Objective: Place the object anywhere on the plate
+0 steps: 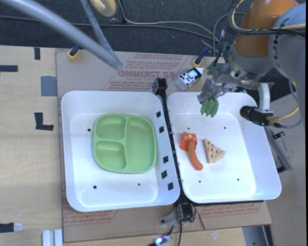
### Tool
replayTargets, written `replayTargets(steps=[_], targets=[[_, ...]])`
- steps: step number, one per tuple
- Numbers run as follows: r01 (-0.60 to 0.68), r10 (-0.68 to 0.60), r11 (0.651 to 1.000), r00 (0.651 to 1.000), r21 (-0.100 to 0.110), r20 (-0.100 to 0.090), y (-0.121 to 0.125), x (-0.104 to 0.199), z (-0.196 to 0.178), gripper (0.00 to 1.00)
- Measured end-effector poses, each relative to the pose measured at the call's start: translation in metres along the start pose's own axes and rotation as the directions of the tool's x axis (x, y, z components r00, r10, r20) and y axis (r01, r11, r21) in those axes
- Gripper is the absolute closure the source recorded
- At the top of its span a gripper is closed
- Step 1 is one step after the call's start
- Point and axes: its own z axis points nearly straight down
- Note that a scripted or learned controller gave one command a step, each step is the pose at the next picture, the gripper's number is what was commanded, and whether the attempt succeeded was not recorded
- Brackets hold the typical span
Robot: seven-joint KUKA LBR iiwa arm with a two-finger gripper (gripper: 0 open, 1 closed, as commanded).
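A green divided plate [126, 142] lies in the left bin [72, 111]. My gripper [209, 97] hangs over the far edge of the right bin [259, 158], well to the right of the plate. It is shut on a small green leafy object [210, 108], which dangles just below the fingertips and looks lifted off the bin floor.
In the right bin lie a red-and-orange sausage-like toy [191, 148] and a pizza slice toy [213, 150], both nearer the front than the gripper. A black divider with clips [167, 137] runs between the bins. A small black-and-white item [189, 76] sits behind the right bin.
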Motion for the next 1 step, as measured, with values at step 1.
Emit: replayTargets(steps=[1], targets=[[0.0, 0.0, 1.0, 1.0, 0.002, 0.001, -0.0071, 0.0515, 0.0176, 1.0]])
